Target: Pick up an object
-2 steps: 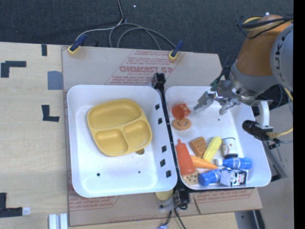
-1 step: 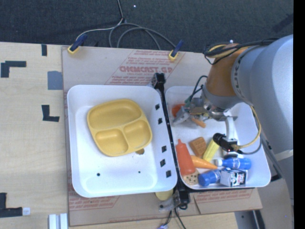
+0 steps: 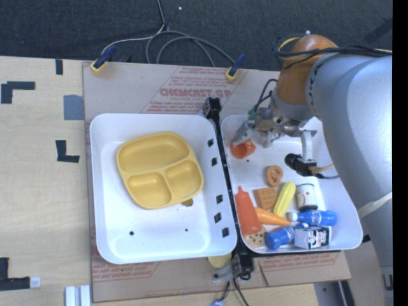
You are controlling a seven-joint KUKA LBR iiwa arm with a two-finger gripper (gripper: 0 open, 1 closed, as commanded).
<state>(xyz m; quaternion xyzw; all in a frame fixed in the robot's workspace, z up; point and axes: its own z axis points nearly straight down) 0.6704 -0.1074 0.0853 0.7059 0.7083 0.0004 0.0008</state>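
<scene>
The overhead camera looks down at a slant on a brown cardboard sheet (image 3: 191, 91) with red print, laid over a pale wooden bench (image 3: 38, 190) that carries black angular marks. Beyond the bench's far edge lies dark carpet (image 3: 76, 11), crossed by thin cables (image 3: 166, 40); two clamps, one yellow (image 3: 99, 64) and one blue (image 3: 236, 64), grip the sheet's far edge. The left bin (image 3: 105, 234) holds a yellow divided plate (image 3: 159, 169), lying flat toward its far half. The right bin (image 3: 344, 225) holds a small red object (image 3: 243, 149) near its far left corner, apart from the rest. A small pretzel (image 3: 274, 174) lies mid-bin. A cluster along the near side comprises an orange bottle (image 3: 246, 211), a cracker (image 3: 266, 197), a corn cob (image 3: 284, 198), a carrot (image 3: 275, 219), a blue bottle (image 3: 299, 228) and a small carton (image 3: 312, 236), packed touching or nearly so. The grey arm (image 3: 357, 120) reaches in from the right, its orange band (image 3: 296, 75) above the wrist. The gripper (image 3: 247, 132) hangs over the far part of the right bin, just above and beside the red object; whether its fingers are released or clenched cannot be determined, and nothing is seen held between them.
</scene>
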